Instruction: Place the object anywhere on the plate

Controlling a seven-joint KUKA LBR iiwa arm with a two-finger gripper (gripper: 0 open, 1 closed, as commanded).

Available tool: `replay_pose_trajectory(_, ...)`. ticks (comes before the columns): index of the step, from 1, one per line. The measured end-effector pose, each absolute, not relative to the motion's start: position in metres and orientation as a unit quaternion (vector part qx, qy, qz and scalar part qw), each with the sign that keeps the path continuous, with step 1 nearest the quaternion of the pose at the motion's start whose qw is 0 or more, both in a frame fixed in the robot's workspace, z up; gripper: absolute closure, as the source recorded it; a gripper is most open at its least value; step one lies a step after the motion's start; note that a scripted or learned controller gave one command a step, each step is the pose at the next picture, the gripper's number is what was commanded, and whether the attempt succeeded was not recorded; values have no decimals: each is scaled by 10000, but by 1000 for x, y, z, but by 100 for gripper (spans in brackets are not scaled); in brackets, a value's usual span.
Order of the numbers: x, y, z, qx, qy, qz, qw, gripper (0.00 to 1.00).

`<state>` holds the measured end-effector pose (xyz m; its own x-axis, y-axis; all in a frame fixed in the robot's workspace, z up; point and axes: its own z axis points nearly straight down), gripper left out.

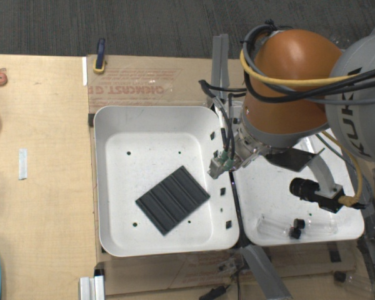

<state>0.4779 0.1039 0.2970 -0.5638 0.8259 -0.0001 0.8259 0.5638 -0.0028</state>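
Camera view from above, and we're looking down on two white bins side by side on the tabletop (37, 105). Left bin (112, 230), centre of frame: a dark ribbed plate (173, 199) lies flat and tilted on its floor. Right bin (350, 229), lower right: we spot a clear plastic tube with a black cap (296, 227) lying near the front wall, well apart from the plate. The end effector (223, 162) hangs over the divide between the bins; we cannot tell its state.
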Motion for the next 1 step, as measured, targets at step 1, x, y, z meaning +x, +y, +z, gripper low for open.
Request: replay_pose_trajectory(1,478,104,297,-4670,-8843,12,5,0)
